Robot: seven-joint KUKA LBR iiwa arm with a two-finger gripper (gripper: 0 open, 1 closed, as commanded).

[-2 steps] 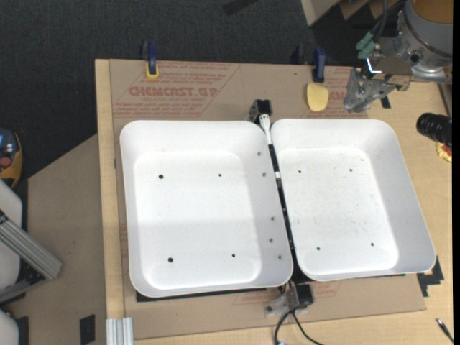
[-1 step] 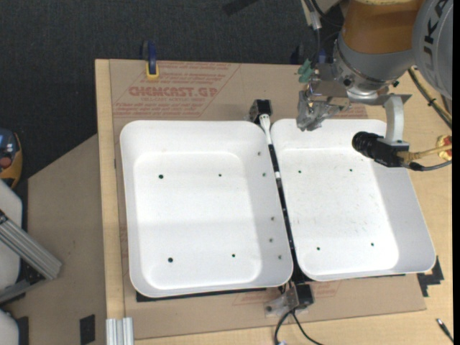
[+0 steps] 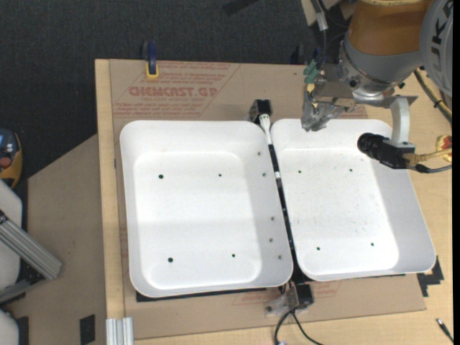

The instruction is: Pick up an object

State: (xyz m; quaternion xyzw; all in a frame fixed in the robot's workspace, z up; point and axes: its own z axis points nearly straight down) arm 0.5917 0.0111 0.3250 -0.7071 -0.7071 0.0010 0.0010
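My gripper (image 3: 313,121) hangs over the far left corner of the right bin (image 3: 402,221), just above its back rim. The grey and orange arm (image 3: 388,27) comes down to it from the upper right. A small black cylinder on a white bracket (image 3: 382,149) juts out from the wrist over the right bin's far side. The left bin (image 3: 136,214) lies beside it, with small dark dots on its white floor.
Both bins rest on a brown cardboard sheet (image 3: 187,85) with red lettering. A black clip (image 3: 260,110) sits at the far end of the seam between the bins and another (image 3: 298,297) at the near end. A blue clamp (image 3: 151,54) holds the sheet's far edge.
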